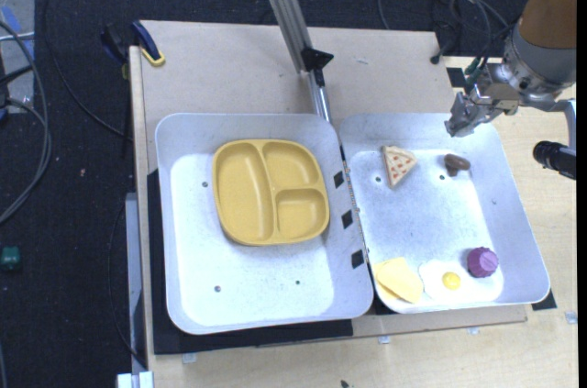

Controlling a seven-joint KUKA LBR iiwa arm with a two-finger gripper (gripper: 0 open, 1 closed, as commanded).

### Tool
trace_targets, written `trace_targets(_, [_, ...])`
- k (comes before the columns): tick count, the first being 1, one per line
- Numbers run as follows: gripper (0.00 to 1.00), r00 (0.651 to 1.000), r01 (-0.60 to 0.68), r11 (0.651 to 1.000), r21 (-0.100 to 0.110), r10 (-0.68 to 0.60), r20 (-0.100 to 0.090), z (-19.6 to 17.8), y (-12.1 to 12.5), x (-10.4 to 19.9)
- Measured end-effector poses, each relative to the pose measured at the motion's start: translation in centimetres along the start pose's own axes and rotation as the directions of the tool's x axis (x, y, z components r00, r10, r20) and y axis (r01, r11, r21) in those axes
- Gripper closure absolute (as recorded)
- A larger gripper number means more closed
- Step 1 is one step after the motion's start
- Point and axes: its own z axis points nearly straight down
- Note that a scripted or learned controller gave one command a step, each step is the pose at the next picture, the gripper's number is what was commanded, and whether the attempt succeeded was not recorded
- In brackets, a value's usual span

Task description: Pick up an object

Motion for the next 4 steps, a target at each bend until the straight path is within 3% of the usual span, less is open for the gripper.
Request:
trace_targets(3, [1.00, 1.000, 0.001, 1.000, 0.002, -0.001, 0.000, 4.6, -0.5, 15.2])
trace_targets(4, [1.00, 1.000, 0.002, 1.000, -0.001, -0.002, -0.001, 3.8, -0.8, 20.3])
